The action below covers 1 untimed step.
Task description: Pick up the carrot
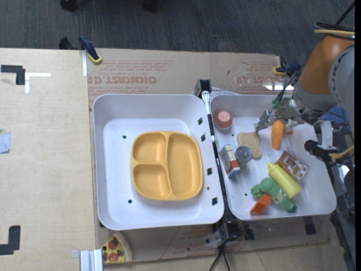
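We find the arm [324, 66] reaching in from the right over the right bin [316, 205], its gripper [276, 120] clamped on the carrot [277, 134], which hangs upright above the bin's upper area.

Robotics lab: taped cardboard bench [130, 72], office-chair castors [69, 1] (dark carpet), toy food.

A grey arm [333, 66] with an orange band reaches in from the right over the right bin [316, 205], its gripper [276, 120] just above an upright carrot [277, 134] near the bin's far edge. Beside the carrot lie a slice of bread [249, 144], a small can [243, 153] and a yellow bottle [284, 179]. A yellow divided plate [167, 166] sits mid-way in the left bin [113, 151].
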### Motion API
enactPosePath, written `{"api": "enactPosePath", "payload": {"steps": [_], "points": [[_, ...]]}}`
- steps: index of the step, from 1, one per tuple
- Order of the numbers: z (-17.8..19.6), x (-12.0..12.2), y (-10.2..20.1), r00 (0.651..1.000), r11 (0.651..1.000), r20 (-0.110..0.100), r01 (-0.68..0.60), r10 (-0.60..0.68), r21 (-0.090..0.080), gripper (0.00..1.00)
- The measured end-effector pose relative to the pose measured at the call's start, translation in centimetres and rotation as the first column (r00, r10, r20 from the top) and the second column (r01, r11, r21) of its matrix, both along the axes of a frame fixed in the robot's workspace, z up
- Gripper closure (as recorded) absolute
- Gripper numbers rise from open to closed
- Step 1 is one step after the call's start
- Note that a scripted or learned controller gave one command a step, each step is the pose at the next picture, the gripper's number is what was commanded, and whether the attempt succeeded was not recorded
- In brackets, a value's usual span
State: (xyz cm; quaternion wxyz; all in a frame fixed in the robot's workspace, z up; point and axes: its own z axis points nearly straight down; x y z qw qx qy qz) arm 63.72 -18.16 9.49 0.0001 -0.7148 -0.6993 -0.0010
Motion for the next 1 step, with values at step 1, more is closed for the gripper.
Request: {"api": "enactPosePath", "payload": {"steps": [1], "points": [[0.80, 0.03, 0.00, 1.000, 1.000, 0.000, -0.003, 0.003, -0.002, 1.00]]}}
